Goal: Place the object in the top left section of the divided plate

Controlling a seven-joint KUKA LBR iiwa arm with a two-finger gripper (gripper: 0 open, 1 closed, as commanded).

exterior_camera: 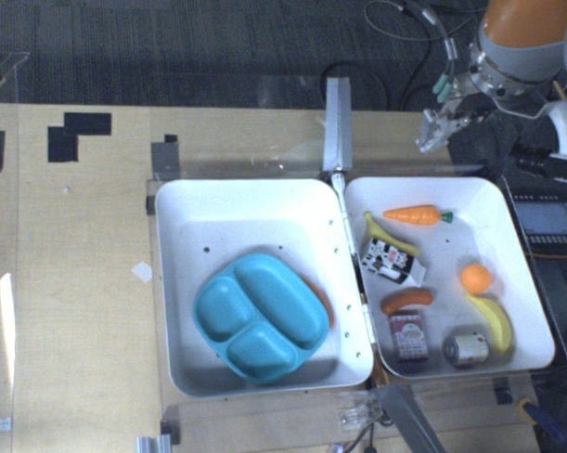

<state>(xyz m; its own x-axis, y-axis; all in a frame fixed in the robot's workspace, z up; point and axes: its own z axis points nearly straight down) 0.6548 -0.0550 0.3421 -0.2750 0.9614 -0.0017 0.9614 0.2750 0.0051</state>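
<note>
Your gripper (pixel 438 123) hangs at the far right of the scene, beyond the far rim of the right bin (pixel 526 259) and over the bench rather than over either bin. It is small and partly lost against dark cables there, so you cannot tell whether it is spread or closed, and nothing can be made out in it. Above it you can see the grey wrist and the orange band of the arm (pixel 527 17).

The blue divided plate (pixel 261 315) lies in the left bin (pixel 188 271), toward its near side, turned at a slant. It has three sections: one on the left, one long section on the far right side, and one at the near side. An orange-brown edge of something peeks out from under its right rim; you cannot tell what it is.

In the right bin, a toy carrot (pixel 416 215) lies near the far wall. Just nearer and left of it a yellow banana (pixel 388 237) rests against a small black-and-white printed packet (pixel 385 260). An orange ball (pixel 476 278) sits to the right, with a second banana (pixel 492 321) just near of it. Along the near side lie a sausage-like red piece (pixel 407 301), a dark labelled can (pixel 409 336) touching it, and a silvery can on its side (pixel 468 347).
</note>
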